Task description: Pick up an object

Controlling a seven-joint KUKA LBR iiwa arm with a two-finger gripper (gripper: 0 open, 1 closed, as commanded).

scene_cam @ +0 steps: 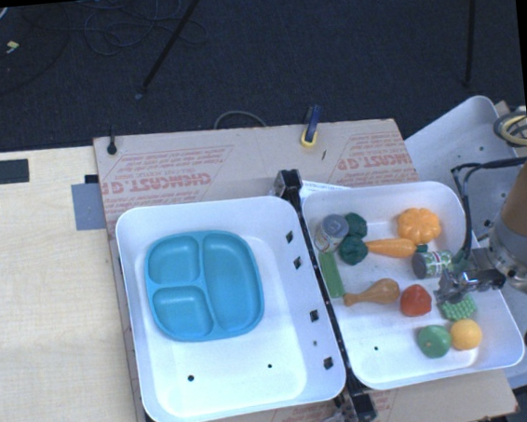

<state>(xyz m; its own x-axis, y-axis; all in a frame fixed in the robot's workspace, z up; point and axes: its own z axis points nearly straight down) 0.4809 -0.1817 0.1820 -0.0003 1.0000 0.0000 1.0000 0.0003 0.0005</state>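
in the camera view the hand (460,280) reaches in from the right and sits low over the right bin (393,370), among the toy foods heaped there, right by a red tomato-like piece (415,301) and a green ridged piece (458,308), likely the things to pick; i cannot tell whether it is apart or together. the left bin (226,387) carries just a blue 3-part plate (203,285), probably kept apart as a drop spot. red mirrored print on the cardboard (166,173) under the bins on the worktop (40,313) is not legible.

The bench (40,313) holds brown cardboard (240,166). Two white bins sit on it: left bin (170,393), right bin (402,369).
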